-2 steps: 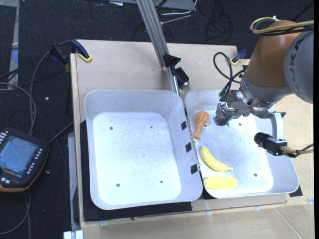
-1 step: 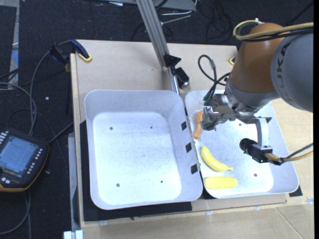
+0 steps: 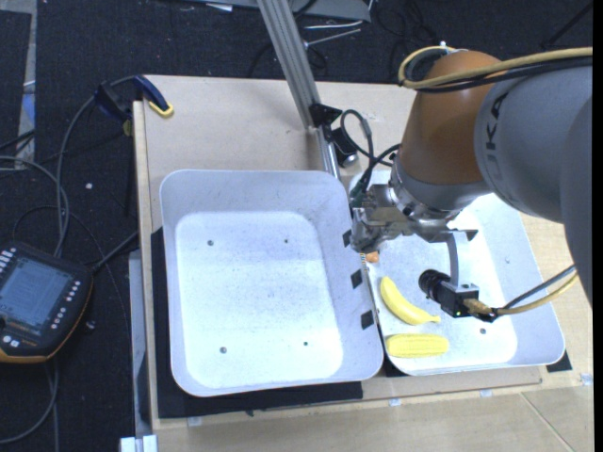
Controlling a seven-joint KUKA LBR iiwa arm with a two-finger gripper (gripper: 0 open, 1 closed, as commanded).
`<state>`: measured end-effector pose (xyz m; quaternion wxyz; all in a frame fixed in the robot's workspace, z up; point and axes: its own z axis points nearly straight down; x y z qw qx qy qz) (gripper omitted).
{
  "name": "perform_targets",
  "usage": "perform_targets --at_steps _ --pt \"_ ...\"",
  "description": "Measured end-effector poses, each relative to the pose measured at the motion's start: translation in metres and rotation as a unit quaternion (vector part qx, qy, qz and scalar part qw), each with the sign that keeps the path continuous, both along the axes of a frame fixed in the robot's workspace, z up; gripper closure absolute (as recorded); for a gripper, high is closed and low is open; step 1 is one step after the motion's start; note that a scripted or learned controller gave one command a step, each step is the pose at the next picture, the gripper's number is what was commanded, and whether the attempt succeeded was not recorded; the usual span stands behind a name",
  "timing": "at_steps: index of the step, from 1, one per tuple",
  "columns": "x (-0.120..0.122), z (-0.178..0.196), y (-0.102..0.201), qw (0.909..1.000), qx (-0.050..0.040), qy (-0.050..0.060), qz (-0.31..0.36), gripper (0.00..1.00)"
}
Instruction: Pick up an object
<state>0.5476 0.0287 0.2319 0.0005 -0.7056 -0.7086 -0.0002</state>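
Banana [image 3: 406, 302], a small yellow toy by the look of it, lies in the right bin [image 3: 528, 347] near its left wall, with a yellow corn cob [image 3: 417, 347] just below it. From the camera view both seem light, stiff and smooth, so likely slippery; the banana's curved middle looks the best place to pinch across. The gripper [image 3: 370, 245] hangs above the bin's left edge, just up from the banana, and whether it grasps anything cannot be told. The left bin [image 3: 188, 196] sits alongside.
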Motion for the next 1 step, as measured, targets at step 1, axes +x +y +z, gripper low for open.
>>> perform_targets --at_steps 1 --pt "-0.0090 0.0088 0.0483 1.0000 0.0001 0.000 0.000 1.00"
